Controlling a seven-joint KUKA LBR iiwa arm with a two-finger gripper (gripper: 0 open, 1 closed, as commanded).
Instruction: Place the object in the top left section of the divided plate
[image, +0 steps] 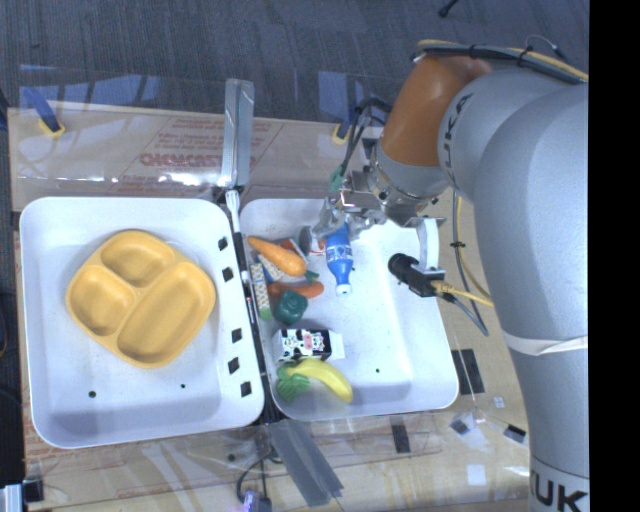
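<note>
Blue bottle (340, 262) beneath gripper (338, 222) (touching)

Fixed overhead camera, slanted, perhaps mid-distance, both bins (40, 330)

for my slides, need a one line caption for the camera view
KUKA arm's gripper above a blue bottle in the right bin; yellow divided plate in the left bin.

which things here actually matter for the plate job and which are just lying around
Belongs to the job:
- divided plate, yellow, in the left bin
- blue bottle, right under the gripper, likely the object being picked
- gripper

Just lying about in the right bin:
- carrot
- green pepper
- milk carton
- banana
</note>
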